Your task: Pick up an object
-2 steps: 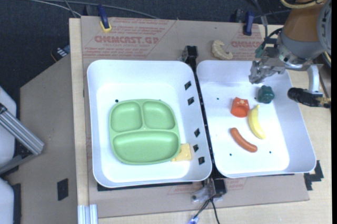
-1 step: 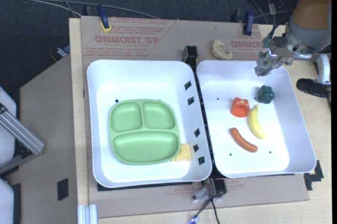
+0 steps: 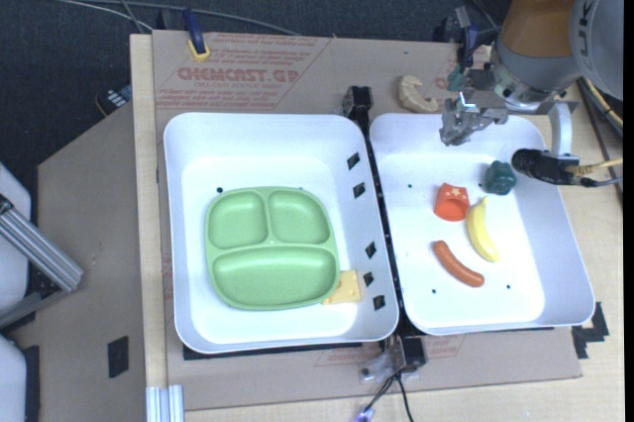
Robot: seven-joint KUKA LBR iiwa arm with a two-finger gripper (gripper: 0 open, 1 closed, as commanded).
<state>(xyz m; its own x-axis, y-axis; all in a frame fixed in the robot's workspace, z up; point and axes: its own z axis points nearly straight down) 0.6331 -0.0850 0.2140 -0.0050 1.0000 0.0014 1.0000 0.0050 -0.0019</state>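
Nearest the camera, at the bench's front edge, a black clamp (image 3: 396, 351) sits where the two white bins meet. Just behind it, the sausage (image 3: 458, 263) lies slantwise in the right bin (image 3: 555, 301), well in front of the gripper (image 3: 464, 126) and roughly in line with it. A banana (image 3: 482, 230) lies beside the sausage, a little to its right and closer to the gripper. Touching the banana's upper end on its left is a red cup (image 3: 452, 201), which is the object most directly in front of the gripper, though still apart from it. A dark green piece (image 3: 499, 177) sits to the right of the cup, near the gripper and off to its right. Nothing lies between the fingers, and the gripper hangs over the bin's back edge, clear of all four objects. Whether its fingers are spread or together cannot be told from this angle.

Far to the gripper's left, the left bin (image 3: 188, 212) holds a green divided tray (image 3: 272, 247), with a yellow wedge (image 3: 346, 289) touching the tray's front right corner. Behind the gripper and slightly to its left, a beige curved piece (image 3: 417, 93) rests on the cardboard (image 3: 248, 68) outside the bins.
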